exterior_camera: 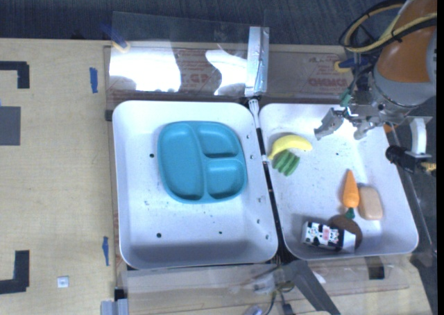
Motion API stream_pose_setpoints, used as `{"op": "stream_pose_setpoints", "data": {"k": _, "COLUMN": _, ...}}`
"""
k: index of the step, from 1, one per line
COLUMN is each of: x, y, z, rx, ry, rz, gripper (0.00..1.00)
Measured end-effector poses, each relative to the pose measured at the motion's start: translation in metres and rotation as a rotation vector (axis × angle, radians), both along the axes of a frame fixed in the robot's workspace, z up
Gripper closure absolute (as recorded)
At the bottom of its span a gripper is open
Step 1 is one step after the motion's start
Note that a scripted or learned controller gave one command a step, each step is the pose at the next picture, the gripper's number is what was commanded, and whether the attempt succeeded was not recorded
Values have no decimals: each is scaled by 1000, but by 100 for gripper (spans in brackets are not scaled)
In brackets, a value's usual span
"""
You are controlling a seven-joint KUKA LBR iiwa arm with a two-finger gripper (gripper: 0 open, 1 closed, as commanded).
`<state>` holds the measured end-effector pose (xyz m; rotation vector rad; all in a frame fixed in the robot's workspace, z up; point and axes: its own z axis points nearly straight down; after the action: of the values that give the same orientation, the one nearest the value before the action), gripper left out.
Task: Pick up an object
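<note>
While the grey arm with its orange band point(409, 57) reaches in from the right, its two-finger gripper point(345, 125) hangs over the far part of the right white bin point(406, 237) with its fingers spread apart and nothing between them. Near it on the left, close to the wall dividing the bins, a curved yellow toy banana point(290, 143) lies touching a green ridged toy vegetable point(285, 162). Toward the bin's near right side, an orange toy carrot point(350, 189) lies just beside a pale tan rounded block point(372, 203). In front of those, a small black-and-white patterned carton point(324, 235) lies on its side against a dark brown rounded piece point(347, 225). None of these things sits directly under the fingers. A teal plastic divided tray point(202, 161) rests in the middle of the left white bin point(132, 189). Black and yellow cables point(368, 22) loop above the wrist, behind the bin's far edge.
</note>
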<state>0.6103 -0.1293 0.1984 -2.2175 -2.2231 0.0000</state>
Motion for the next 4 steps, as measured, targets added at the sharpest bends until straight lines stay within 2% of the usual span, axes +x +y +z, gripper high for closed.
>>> {"op": "stream_pose_setpoints", "data": {"k": 1, "x": -24, "y": -31, "z": -67, "rx": -1, "ry": 4, "rz": -35, "gripper": 0}}
{"op": "stream_pose_setpoints", "data": {"k": 2, "x": -70, "y": -62, "z": -112, "rx": -2, "ry": -5, "rz": -33, "gripper": 0}}
{"op": "stream_pose_setpoints", "data": {"k": 3, "x": -69, "y": -63, "z": -100, "rx": -4, "ry": -11, "rz": -35, "gripper": 100}}
{"op": "stream_pose_setpoints", "data": {"k": 4, "x": -53, "y": -62, "z": -112, "rx": -3, "ry": -5, "rz": 61, "gripper": 100}}
